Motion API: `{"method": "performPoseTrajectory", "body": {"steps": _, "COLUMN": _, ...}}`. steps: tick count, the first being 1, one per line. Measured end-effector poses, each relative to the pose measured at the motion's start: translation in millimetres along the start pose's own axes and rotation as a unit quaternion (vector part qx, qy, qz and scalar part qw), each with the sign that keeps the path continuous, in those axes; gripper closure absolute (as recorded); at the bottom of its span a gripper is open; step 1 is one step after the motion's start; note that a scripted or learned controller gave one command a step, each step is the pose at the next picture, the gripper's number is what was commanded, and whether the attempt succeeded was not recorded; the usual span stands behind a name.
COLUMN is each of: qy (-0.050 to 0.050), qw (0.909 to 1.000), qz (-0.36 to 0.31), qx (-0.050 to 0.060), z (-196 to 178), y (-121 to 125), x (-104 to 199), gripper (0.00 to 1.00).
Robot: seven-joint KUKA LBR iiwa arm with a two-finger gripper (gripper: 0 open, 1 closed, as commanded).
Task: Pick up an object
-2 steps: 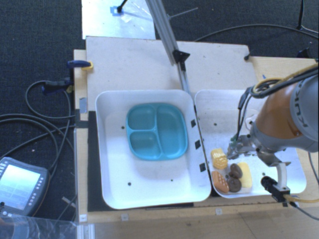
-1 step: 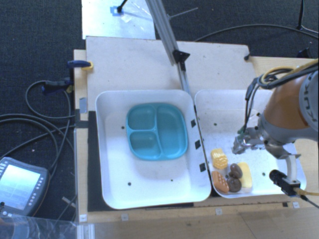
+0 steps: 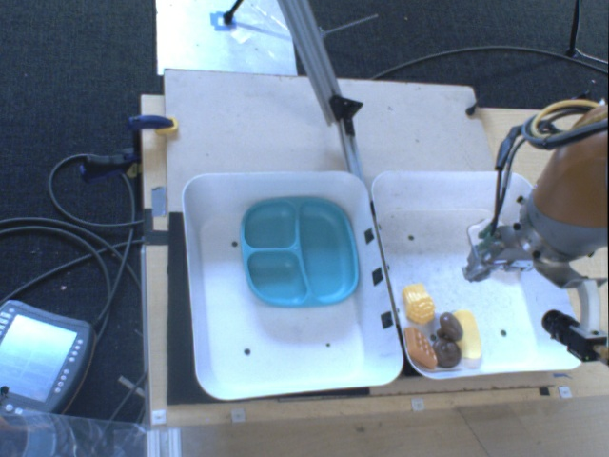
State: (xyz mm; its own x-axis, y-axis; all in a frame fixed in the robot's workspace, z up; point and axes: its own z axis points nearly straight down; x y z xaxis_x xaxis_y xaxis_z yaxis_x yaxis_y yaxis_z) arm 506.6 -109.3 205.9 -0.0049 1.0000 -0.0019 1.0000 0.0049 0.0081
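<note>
While my gripper [image 3: 479, 260] hovers over the right bin [image 3: 428, 198], its state impossible to tell, the toy foods [image 3: 441, 331] cluster at the near edge; I should descend squarely over one piece.

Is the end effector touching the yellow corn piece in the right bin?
Apart. The camera view shows bare white bin floor between the end effector and the yellow corn piece.
</note>
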Motion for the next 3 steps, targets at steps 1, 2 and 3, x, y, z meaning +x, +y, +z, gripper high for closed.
{"method": "performPoseTrajectory", "body": {"steps": 1, "qy": 0.000, "qw": 1.0000, "qz": -0.001, "qx": 0.000, "z": -54, "y": 3, "x": 0, "gripper": 1.00}}
{"method": "performPoseTrajectory", "body": {"steps": 2, "qy": 0.002, "qw": 1.0000, "qz": -0.003, "qx": 0.003, "z": -52, "y": 12, "x": 57, "gripper": 1.00}}
{"method": "performPoseTrajectory", "body": {"steps": 3, "qy": 0.002, "qw": 1.0000, "qz": -0.003, "qx": 0.004, "z": -36, "y": 3, "x": 107, "gripper": 1.00}}
